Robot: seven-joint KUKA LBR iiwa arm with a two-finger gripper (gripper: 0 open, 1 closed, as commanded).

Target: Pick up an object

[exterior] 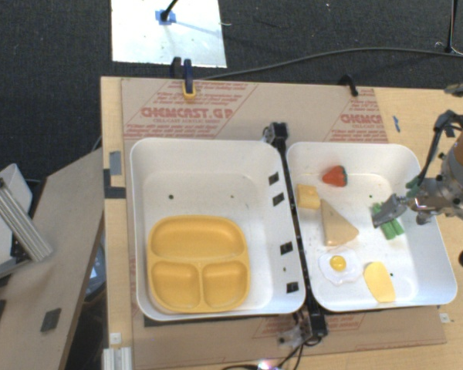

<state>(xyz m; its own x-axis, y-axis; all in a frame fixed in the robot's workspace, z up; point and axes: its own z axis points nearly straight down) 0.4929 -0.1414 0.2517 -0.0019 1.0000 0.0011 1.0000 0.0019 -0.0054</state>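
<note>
My gripper (387, 213) reaches in from the right and hangs low over the right bin (428, 176). Directly under its tip lies a small green object (392, 228), partly covered by it. The same bin holds a red strawberry-like piece (334, 176) at the back, a small yellow block (309, 197), a tan wedge (337, 226), a fried egg (337, 266) and a yellow oval piece (380, 282) near the front. I cannot see whether the gripper touches the green object.
A yellow divided tray (201, 263) lies in the left bin (208, 160). A black divider with clips (287, 206) runs between the bins. A cable crosses the bench behind them, and the arm's grey body (451, 191) overhangs the right bin's right rim.
</note>
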